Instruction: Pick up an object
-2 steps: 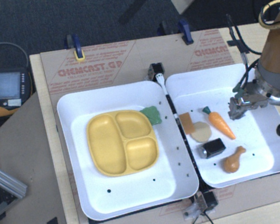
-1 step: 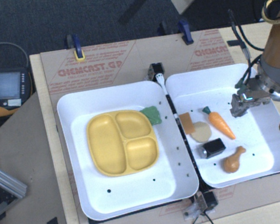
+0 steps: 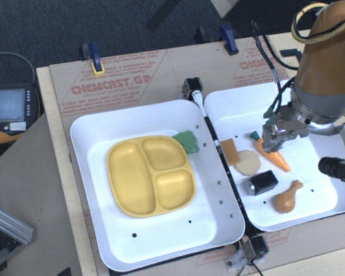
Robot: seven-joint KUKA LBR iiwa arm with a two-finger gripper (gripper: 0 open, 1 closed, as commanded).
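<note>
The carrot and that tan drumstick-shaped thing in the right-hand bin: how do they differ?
The carrot is bright orange and tapers to a point; the drumstick is tan, with a round bulb and a thin neck. The carrot lies right under the gripper, its upper end hidden by it; the drumstick lies apart, nearer the bin's front wall, fully in sight. Both lie flat in the same white bin, tilted opposite ways.

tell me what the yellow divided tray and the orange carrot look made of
The yellow three-compartment tray looks like moulded plastic: uniform colour, soft rounded ridges, dull sheen. The small orange carrot near the pincer is probably toy plastic or rubber, judging by its flat even colour; too small to be sure.
</note>
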